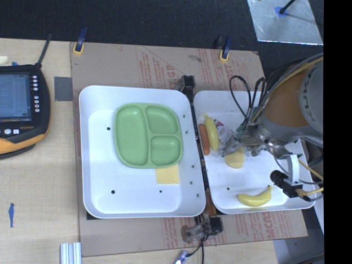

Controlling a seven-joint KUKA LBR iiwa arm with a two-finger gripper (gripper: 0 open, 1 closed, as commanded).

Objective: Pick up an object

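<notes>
My gripper [232,146] hangs low in the right bin [220,199], near its middle, with the grey arm and orange band coming in from the right. A pale yellow chunk [235,160] lies right under the gripper's tip, and I cannot tell whether the two touch. Just left of the gripper, an orange sausage [204,138] and a yellow corn-like piece [212,133] lie side by side against the bin's left wall. A yellow banana [254,198] rests near the bin's front edge.
In the left bin [99,197] sit a green divided plate [147,135] and a flat yellow slice [167,175] just in front of it. A teach pendant [19,108] lies on the bench at far left. Cables loop above the wrist.
</notes>
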